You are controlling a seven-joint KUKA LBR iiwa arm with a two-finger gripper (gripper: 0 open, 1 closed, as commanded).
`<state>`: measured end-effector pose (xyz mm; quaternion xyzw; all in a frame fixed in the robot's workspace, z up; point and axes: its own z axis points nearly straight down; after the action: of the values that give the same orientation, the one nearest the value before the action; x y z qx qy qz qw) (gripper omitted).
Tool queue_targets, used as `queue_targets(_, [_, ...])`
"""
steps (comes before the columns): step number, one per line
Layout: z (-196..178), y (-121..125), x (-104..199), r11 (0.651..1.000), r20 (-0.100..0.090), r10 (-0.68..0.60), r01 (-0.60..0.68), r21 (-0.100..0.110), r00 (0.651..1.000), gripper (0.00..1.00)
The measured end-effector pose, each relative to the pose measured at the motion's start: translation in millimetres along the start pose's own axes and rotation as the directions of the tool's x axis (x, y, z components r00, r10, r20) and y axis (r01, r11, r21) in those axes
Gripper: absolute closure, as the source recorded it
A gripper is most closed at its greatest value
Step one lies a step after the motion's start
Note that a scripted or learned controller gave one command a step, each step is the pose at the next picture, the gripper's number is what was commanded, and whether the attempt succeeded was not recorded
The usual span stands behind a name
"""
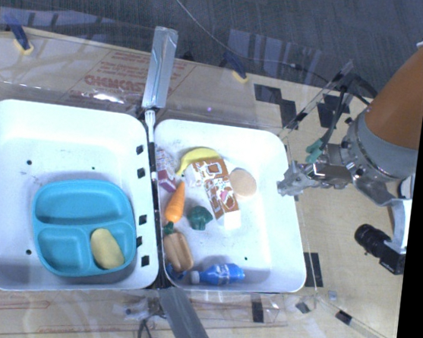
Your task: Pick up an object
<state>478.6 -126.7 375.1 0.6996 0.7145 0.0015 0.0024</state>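
Observation:
My gripper (294, 184) hangs over the right rim of the right bin (288, 243), just outside it, with nothing seen in it. Inside that bin lie a yellow banana (199, 157), a brown-and-white carton (220, 192), a tan round piece (243, 183), an orange carrot (176, 202), a small green piece (200, 218), a brown bread roll (178, 251) and a blue bottle (219, 274) on its side. The tan round piece is the thing nearest the gripper, a short way to its left.
The left bin (18, 125) holds a blue divided tray (77, 205) with a yellow potato-like piece (108, 248) in its front right compartment. A grey clamp (160, 66) stands at the back where the bins meet. Bare bench lies right of the bins.

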Motion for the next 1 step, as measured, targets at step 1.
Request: queue_targets(1, [2.1,-0.3,0.6,1.0,-0.001,0.0,0.0,0.005,1.0,0.0])
